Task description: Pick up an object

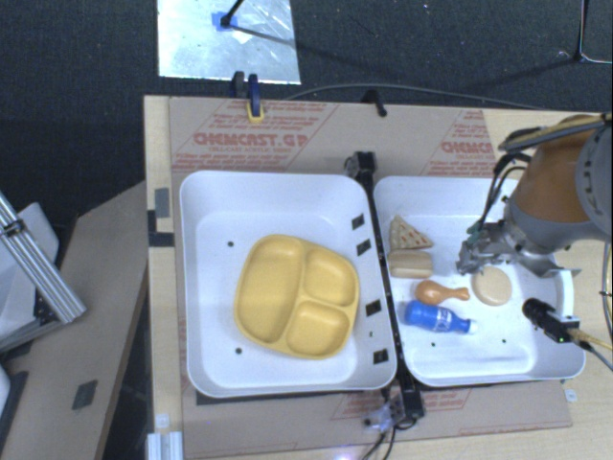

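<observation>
The right bin (479,360) holds several small items: a tan sandwich wedge (409,232), a beige block (411,264), an orange-brown drumstick (442,292), a blue bottle (437,317) lying on its side, and a round beige disc (493,287). My gripper (476,255) is low in this bin, just above and left of the disc and up-right of the drumstick. The grey arm with its orange band (556,180) comes in from the right. I see nothing clearly held.
The left bin (206,286) contains a yellow divided plate (297,295). Black clips line the divider (369,257) between the bins. A black fitting (546,320) sits at the right bin's right side. A foil sheet (228,27) lies beyond the bench.
</observation>
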You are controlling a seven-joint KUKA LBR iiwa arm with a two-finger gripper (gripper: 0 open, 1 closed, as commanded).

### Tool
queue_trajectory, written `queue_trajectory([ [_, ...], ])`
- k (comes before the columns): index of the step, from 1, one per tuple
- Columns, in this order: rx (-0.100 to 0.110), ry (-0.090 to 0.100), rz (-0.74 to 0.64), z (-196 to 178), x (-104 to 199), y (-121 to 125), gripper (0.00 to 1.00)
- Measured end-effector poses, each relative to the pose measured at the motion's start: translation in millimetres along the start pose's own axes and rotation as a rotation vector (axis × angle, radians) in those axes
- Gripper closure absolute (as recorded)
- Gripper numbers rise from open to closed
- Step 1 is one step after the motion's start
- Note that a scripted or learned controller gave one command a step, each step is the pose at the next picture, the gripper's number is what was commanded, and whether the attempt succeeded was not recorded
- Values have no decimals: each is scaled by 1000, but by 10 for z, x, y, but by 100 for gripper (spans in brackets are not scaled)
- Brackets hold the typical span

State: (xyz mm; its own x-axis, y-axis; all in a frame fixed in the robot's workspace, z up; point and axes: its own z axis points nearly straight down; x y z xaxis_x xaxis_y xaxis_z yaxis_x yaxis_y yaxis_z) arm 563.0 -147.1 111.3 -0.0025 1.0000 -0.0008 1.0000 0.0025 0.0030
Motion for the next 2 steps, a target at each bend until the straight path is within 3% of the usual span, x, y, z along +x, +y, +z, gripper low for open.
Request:
queue_trajectory([
  [2,-4,-2,1,-1163,-112,1,100],
])
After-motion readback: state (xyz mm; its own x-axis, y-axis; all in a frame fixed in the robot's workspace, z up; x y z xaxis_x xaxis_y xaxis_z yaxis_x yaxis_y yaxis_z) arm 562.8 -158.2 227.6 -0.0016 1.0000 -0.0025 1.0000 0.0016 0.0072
